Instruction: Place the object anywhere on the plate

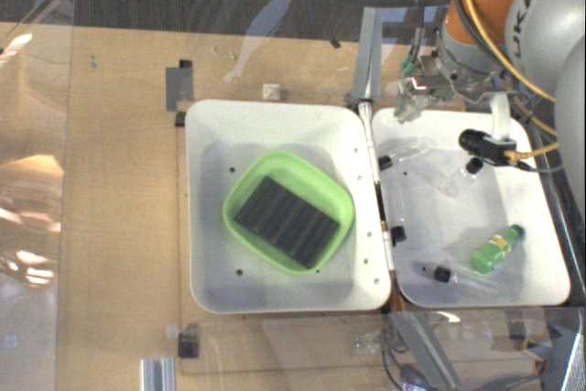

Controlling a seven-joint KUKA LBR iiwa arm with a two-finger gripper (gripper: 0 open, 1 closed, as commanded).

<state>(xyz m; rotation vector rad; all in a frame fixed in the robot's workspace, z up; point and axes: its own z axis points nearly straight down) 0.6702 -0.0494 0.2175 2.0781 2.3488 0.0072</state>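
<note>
A small green bottle [496, 250] with a yellow-green label lies on its side near the front right of the right bin [540, 293]. The lime-green plate [337, 197], with a dark ridged centre, rests tilted in the middle of the left bin [206, 197]. My gripper [408, 102] hangs over the far left corner of the right bin, well away from the bottle and to the right of the plate. Nothing shows in its grasp.
A thin clear tube with a black cap [443, 273] lies at the front of the right bin. Other clear items [430, 151] lie near its far side. A black fitting [482, 145] juts from the arm over the bin. The divider [377, 197] separates the bins.
</note>
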